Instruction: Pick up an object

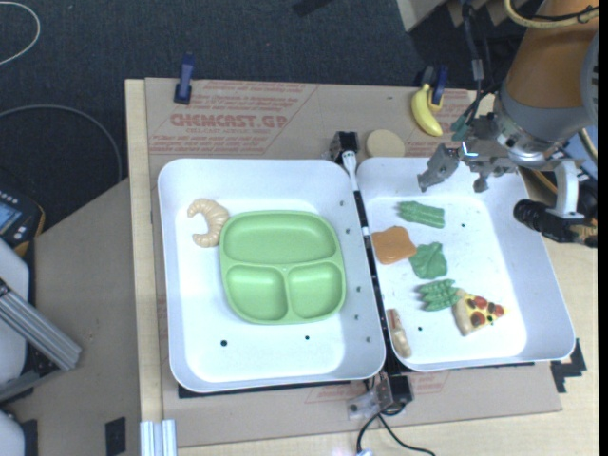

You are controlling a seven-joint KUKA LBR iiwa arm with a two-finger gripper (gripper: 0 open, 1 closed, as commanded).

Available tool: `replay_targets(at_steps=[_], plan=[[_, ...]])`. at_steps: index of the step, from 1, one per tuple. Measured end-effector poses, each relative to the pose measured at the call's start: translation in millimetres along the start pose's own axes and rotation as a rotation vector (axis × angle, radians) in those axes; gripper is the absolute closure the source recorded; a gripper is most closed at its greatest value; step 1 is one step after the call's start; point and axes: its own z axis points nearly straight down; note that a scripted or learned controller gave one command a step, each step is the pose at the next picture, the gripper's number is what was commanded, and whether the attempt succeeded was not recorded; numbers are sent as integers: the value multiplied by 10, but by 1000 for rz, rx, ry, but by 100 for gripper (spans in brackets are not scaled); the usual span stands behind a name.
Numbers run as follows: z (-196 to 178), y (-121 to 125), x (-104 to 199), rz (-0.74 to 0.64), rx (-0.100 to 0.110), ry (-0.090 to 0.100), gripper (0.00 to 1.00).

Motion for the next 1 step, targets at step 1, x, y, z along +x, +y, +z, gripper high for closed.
replay_targets(at_steps=[1], plan=[[-103,-164,1113,-11,2,5,0]])
